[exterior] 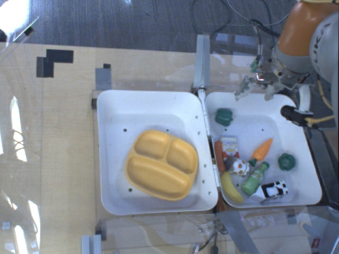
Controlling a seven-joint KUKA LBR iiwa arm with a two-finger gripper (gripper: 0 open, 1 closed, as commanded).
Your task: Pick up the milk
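Nearest the camera, at the lower edge of the right bin (312, 194), we see the milk (274, 190), a small black-and-white cow-patterned carton lying on its side in the bin's lower right corner. Just left of it a green bottle (255, 178) lies tilted, and beside that a banana (231, 187) rests along the bin's lower left wall. Above the banana we find a small red-and-white toy (239, 167), a snack packet (229, 146) and a thin red stick (219, 155) along the left wall. A carrot (262, 149) lies at a slant near the middle, one green pepper-like piece (286, 161) sits at the right and another (224, 116) at the upper left.

In the left bin (114, 115) we see a yellow divided tray (161, 164), turned slightly.

The gripper (258, 87) hangs over the upper rim of the right bin, in the upper right of the frame, well apart from the milk. We see its two fingers spread apart with nothing between them.
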